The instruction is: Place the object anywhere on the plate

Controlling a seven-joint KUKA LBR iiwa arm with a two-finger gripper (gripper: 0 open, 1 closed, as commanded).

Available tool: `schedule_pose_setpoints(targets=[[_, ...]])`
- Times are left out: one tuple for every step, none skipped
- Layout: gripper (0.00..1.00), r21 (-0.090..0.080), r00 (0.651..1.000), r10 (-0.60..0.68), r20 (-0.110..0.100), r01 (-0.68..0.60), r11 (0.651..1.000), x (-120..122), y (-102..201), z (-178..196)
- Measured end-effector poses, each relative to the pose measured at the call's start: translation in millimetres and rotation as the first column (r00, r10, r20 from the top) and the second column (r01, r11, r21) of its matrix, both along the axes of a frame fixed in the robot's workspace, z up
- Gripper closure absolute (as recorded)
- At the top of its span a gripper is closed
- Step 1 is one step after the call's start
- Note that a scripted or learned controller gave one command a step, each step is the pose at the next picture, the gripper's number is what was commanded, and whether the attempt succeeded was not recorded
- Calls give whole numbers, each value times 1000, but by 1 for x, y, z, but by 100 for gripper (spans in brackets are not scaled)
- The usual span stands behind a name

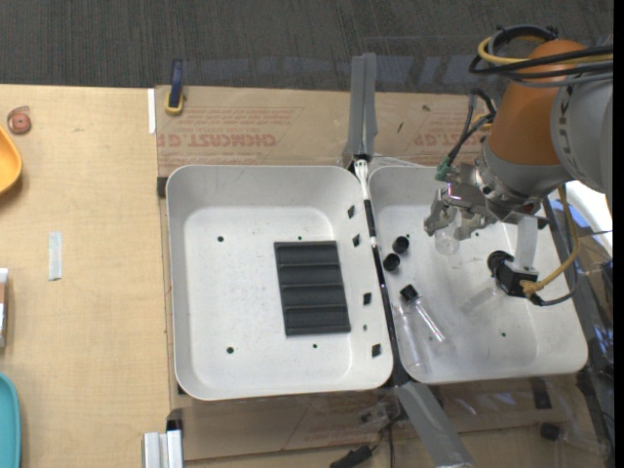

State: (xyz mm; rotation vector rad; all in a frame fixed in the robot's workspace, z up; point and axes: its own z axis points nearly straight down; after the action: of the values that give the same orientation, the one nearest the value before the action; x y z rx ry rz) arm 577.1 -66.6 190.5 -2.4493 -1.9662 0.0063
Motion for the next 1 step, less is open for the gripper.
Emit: schedule_pose_setpoints(targets=[[100, 1, 1000, 16, -2, -16, 1000, -6, 63, -1]])
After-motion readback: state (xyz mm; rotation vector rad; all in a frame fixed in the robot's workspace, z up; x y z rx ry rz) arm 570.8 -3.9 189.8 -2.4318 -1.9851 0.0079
